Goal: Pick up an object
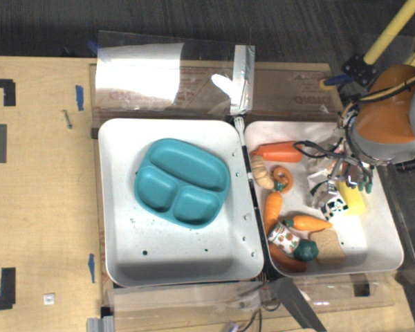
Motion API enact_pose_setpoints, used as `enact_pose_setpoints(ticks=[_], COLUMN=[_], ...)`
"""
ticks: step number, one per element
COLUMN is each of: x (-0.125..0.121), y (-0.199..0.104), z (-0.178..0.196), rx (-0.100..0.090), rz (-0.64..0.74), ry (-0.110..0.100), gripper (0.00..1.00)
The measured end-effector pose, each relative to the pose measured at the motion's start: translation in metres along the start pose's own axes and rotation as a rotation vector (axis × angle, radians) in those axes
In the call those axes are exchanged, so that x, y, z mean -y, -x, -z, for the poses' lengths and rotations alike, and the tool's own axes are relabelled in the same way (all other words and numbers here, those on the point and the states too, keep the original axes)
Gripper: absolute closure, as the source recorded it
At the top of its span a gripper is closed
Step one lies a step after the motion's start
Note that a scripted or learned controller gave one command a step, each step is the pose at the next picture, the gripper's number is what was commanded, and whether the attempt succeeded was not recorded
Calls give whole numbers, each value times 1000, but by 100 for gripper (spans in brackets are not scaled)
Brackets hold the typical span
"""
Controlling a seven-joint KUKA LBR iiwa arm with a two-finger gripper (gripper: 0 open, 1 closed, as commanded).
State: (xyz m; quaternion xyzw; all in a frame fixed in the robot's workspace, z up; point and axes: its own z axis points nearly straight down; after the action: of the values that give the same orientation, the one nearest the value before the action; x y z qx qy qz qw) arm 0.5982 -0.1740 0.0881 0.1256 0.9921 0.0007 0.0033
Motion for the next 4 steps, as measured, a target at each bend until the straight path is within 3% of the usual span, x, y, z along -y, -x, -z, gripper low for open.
enact_pose_setpoints(ticks=[1, 2, 3, 4], x=[24, 22, 11, 11], y=[-40, -37, 6, 3], z=[1, 14, 137, 130], rx=[2, 14, 12, -1], rz=[-13, -10, -2, -2], ry=[-2, -2, -1, -1], gripper=[0, 100, 100, 0])
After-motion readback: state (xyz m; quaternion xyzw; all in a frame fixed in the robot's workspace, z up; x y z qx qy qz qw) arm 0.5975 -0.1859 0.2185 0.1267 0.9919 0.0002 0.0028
